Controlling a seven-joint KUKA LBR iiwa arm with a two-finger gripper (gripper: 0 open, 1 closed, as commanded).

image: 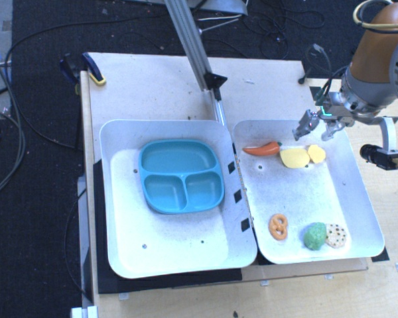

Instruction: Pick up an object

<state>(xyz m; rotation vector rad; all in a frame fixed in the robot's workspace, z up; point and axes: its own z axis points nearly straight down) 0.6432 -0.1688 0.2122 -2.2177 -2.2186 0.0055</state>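
My gripper (pixel 316 129) hangs over the far edge of the right bin (pixel 358 197), fingers spread open with nothing between them. Just below it lie a yellow piece (pixel 294 158) and a smaller yellow piece (pixel 316 154), side by side. An orange carrot (pixel 261 149) lies to their left. Near the bin's front sit a pretzel (pixel 278 226), a green lump (pixel 314 236) and a speckled cookie (pixel 335 236).
The left bin (pixel 119 244) holds a blue divided tray (pixel 182 175). A grey metal pole (pixel 189 35) slants from the top down to the gap between the bins. Cables run over the dark floor at left and top.
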